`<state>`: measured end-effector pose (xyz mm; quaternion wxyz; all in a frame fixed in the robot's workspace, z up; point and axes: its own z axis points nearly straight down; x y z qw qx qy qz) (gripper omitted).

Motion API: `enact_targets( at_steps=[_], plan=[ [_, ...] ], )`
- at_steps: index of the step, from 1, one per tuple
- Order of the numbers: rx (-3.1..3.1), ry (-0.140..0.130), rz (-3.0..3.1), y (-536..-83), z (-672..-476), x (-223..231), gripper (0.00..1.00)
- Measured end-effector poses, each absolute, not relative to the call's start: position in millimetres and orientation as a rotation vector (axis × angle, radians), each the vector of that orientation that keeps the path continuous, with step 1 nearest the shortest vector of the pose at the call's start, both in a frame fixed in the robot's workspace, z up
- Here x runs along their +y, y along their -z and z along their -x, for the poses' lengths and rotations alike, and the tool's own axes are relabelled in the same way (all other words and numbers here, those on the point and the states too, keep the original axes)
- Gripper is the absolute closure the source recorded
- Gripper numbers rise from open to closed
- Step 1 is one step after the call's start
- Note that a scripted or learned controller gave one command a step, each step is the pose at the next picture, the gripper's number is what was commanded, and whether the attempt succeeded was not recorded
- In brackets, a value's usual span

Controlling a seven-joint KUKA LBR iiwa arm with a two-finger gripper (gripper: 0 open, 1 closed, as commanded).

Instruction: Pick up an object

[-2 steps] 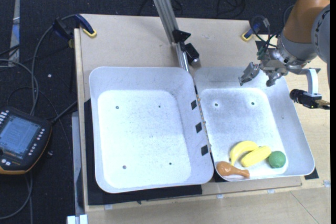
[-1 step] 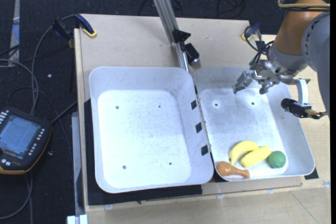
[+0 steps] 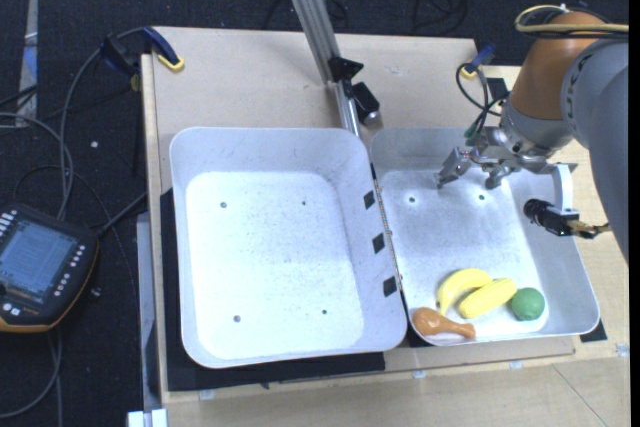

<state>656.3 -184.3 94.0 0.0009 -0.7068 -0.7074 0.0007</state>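
Four small things lie bunched in the near corner of the right-hand bin [image 3: 560, 315]: two bananas [image 3: 478, 292] lying touching each other, a green ball [image 3: 527, 304] just beside them, and an orange-brown piece [image 3: 442, 323] (shaped like a drumstick, perhaps) against the front rim. The left-hand bin [image 3: 270, 245] sits alongside on the worktop [image 3: 250, 85].

The claw [image 3: 473, 167] hangs over the far end of the right bin, well apart from that cluster, its fingers spread and nothing between them. No pick has begun.

My guess is that these are toy foods, light and fairly stiff, with smooth skins that could slip under a pinch. The bananas look the easiest target: take the upper one across its narrow middle, fingers straddling the curve. The ball would likely roll away from a glancing touch, and its closeness to the bin wall leaves little room for a finger. The orange piece lies hard against the rim, so a finger may jam there.
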Motion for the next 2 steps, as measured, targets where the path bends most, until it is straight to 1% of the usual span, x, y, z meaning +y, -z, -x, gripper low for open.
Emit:
enact_targets(
  at_steps=[1, 2],
  plan=[
    [-2.223, 0.000, 2.221, -106, -657.1, -184, 1.00],
    [-2.225, 0.004, 2.225, -168, -655.1, -188, 1.00]
  ],
)
